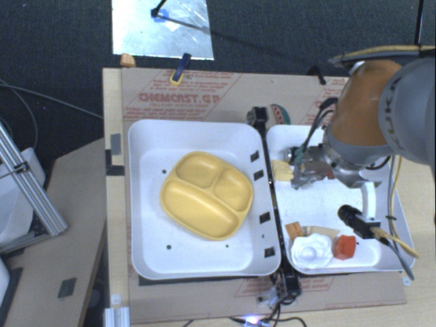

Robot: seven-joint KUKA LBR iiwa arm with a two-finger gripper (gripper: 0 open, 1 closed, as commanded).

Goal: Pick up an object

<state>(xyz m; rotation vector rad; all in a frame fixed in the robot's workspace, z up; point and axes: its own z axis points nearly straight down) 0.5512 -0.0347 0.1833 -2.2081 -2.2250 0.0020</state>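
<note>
A brown bench (pixel 204 94) bears 2 white bins: the left bin (pixel 146 148) holds a yellow divided tray (pixel 206 195); the gripper (pixel 300 176) hangs over the right bin (pixel 381 257), near a pale yellow block (pixel 281 170), an orange-red piece (pixel 345 246) lying apart

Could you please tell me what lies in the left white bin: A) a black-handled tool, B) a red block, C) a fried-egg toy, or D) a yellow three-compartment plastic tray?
D: the yellow three-compartment plastic tray lies in the middle of the left white bin, with nothing else in that bin.
</note>
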